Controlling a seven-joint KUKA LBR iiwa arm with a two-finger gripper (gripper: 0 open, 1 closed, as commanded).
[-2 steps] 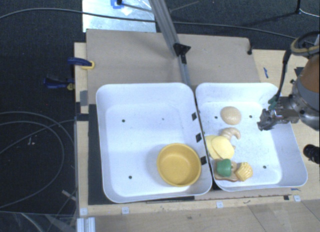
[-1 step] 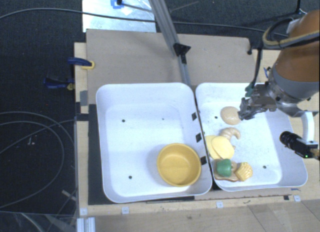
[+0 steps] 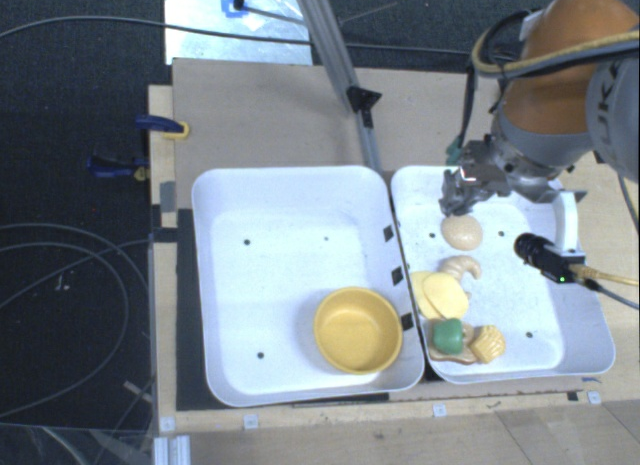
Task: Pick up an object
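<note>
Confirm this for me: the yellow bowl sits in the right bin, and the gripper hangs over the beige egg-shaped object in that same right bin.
Not quite. The yellow bowl sits in the left bin, near its front right corner, as the camera view shows. The rest stands: the gripper hangs just above the beige egg-shaped object in the right bin.

Two white bins (image 3: 300,188), one yellow bowl (image 3: 358,329), five small objects in the right bin (image 3: 590,343)
</note>
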